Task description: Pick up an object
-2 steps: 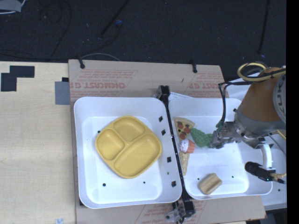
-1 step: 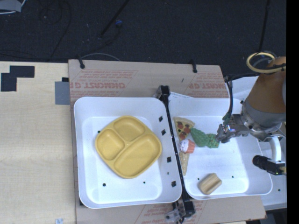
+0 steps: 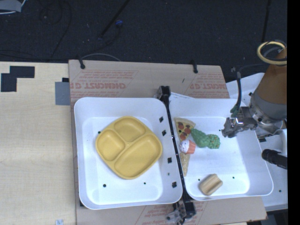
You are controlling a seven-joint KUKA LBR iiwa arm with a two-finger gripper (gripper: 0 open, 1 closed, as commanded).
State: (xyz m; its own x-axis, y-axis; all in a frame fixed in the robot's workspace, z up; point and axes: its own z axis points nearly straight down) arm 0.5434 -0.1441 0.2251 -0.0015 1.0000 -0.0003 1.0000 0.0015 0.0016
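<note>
The right bin [image 3: 243, 172] holds several toy foods. A pizza slice [image 3: 184, 125] lies by the divider, with a small red and white piece [image 3: 188, 147] just below it. A green broccoli [image 3: 206, 139] sits mid-bin and a tan bread roll [image 3: 210, 184] rests near the front wall. My gripper [image 3: 230, 127] hangs over the right side of this bin, a short way right of the broccoli. I see nothing between its fingers, and its fingertips are too dark and small to read.
The left bin [image 3: 89, 125] holds a yellow divided plate [image 3: 129, 146]. A black divider [image 3: 172, 139] separates the bins. Cardboard [image 3: 140, 81] lies under both, and a pale wooden bench [image 3: 33, 149] stretches left. The arm [image 3: 272, 93] stands at the right.
</note>
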